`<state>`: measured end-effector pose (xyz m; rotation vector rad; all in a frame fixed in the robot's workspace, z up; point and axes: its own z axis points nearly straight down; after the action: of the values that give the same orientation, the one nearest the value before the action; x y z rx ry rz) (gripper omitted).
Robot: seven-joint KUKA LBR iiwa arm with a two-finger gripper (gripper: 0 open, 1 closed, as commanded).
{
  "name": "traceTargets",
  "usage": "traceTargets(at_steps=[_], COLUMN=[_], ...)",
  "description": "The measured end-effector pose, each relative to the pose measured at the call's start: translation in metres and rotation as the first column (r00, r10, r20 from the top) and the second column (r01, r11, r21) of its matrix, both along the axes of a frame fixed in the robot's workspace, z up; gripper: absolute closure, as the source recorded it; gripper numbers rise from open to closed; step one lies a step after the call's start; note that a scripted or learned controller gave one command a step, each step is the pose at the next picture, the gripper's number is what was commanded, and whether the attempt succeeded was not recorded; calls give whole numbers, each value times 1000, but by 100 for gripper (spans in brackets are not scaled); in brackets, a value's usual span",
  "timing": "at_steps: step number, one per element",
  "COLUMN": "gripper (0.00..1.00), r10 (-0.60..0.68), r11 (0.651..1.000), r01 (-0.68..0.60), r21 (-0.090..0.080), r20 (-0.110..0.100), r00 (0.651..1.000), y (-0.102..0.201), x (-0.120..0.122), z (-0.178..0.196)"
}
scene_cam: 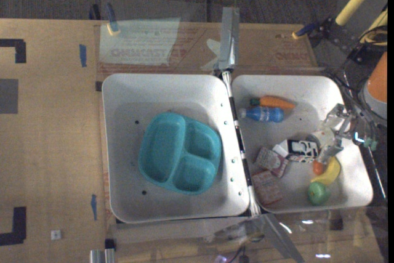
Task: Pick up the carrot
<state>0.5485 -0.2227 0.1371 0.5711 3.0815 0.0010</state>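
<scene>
While the carrot (276, 102) lies at the back of the right bin (354, 194), the gripper (335, 132) hangs open and holds nothing.

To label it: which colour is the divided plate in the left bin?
Teal; the divided plate shows in the camera view.

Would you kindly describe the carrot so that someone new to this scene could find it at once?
Look in the right bin of the two white bins, along its far wall. The carrot lies there on its side, just above the blue bottle. It is the long, tapering orange thing with a green end; the bottle beside it is blue with a white cap.
</scene>
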Motion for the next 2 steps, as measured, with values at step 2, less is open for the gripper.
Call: traceTargets(at_steps=[2], gripper=[0], r10=[-63], r11=[998], r01=[63], r21=[-6], r20=[17], r00=[998], y=[46], x=[106], z=[-21])
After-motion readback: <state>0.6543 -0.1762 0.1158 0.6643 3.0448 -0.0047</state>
